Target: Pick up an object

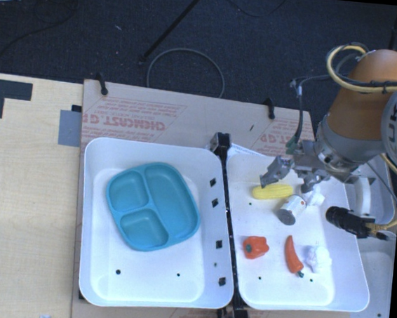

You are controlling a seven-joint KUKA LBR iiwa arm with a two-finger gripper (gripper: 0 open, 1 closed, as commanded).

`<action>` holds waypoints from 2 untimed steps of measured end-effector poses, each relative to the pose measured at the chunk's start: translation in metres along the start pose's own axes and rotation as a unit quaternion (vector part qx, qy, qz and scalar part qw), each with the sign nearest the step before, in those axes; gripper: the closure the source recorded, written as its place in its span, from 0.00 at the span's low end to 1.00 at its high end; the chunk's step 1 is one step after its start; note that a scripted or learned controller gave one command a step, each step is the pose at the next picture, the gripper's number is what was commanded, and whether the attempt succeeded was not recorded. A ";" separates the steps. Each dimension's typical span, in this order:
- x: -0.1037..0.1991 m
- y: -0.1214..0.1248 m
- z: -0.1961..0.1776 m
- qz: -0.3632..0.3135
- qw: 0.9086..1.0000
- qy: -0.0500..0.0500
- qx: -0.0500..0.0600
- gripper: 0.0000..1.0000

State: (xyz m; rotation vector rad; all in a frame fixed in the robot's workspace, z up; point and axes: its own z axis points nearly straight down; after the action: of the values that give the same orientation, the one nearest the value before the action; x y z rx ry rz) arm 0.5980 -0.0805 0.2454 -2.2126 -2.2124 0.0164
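Right bin (339,300) holds the pick candidates: one yellow corn (271,191) near its upper left, one grey-white cylinder (292,210) just right of the corn, one red pepper (255,247) lower down, one orange carrot (293,254) beside it, one white lump (317,257) right of the carrot. The claw (297,176) hangs just above the corn and cylinder, spread open, nothing between its fingers. Corn looks like the likely target: probably light, hard plastic toy, smooth and a bit slippery, rounded so it may roll; best pinched across its short width at the middle. Carrot is thin and tapered, harder to catch. White lump looks soft, can't tell what it is. Left bin (94,278) has one blue divided plate (153,205), three compartments.
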 end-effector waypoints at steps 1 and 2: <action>0.000 0.002 -0.007 -0.001 1.000 0.000 -0.006 0.00; 0.001 0.000 0.057 0.000 1.000 0.000 -0.004 0.00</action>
State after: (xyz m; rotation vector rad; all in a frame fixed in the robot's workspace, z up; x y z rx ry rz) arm 0.5969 -0.0799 0.1886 -2.2162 -2.2169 0.0087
